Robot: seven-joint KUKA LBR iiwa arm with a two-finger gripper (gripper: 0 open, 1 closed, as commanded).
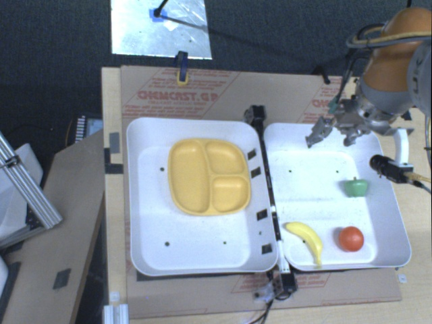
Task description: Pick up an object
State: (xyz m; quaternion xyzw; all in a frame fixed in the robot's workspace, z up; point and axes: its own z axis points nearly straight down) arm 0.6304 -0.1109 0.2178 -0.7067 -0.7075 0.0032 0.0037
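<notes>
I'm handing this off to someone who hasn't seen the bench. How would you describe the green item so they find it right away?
Look at the right-hand white bin, the one nearer the arm. Three small items sit in it; the green object lies near its right wall, above the red round one and up-right of the yellow banana. It is the only green thing there, small and rounded.

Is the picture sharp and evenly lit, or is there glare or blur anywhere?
In the camera view, light is fairly even; the shiny sheet at the top glares white, and both white bins look bright, nearly washed out. The yellow plate, banana, tomato and green fruit cast only faint shadows. The whole view is soft and grainy, and the gripper looks slightly blurred.
</notes>
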